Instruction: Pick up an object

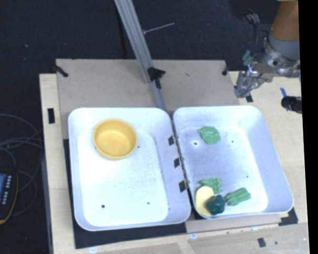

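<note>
Pale wooden bench [217, 245] on dark flooring, bearing two shallow white bins side by side. Left bin [125, 204]: one yellow bowl [115, 138], upright, in the far left part. Right bin [254, 146]: small green lump [209, 135] near the far middle; along the near edge, a cluster of a green leafy piece [211, 185], a pale yellow round piece [203, 198], a dark teal piece [216, 204] touching the yellow one, and a green oblong piece [237, 196] just beside it. Grey metal rail [140, 48] slanting down from the top toward the seam between the bins.

Gripper [245, 88] at upper right, outside the right bin, just beyond its far right corner, above bare bench. Fingers too small and blurred to tell whether apart or together. Nothing visible between them. Nearest item, the green lump, well apart from the fingers; near-edge cluster farther still.
</note>
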Controlling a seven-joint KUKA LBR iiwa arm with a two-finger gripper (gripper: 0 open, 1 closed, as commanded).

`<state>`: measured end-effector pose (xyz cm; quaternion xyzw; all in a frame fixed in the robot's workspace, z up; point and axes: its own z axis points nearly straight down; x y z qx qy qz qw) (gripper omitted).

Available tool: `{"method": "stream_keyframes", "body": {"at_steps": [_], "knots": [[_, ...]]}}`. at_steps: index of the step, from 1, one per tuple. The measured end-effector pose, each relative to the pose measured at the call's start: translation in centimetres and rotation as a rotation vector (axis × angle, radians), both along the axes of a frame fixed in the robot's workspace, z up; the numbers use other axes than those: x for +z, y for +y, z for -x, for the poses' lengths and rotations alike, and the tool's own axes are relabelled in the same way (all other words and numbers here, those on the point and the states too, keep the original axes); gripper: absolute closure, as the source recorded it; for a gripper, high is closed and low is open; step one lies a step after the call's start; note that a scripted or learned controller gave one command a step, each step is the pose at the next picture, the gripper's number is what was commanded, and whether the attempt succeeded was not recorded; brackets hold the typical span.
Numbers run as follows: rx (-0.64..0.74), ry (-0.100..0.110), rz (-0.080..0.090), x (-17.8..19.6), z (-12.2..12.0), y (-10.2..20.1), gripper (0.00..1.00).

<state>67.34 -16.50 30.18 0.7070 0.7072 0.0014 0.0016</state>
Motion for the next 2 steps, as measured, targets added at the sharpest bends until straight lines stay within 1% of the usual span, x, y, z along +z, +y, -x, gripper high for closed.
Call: {"method": "stream_keyframes", "body": {"at_steps": [1,2], "knots": [[0.001,0.005,0.0,-1.4,0.9,4.3,1.0],[0.003,0.004,-0.001,-2.2,0.3,10.1,1.0]]}}
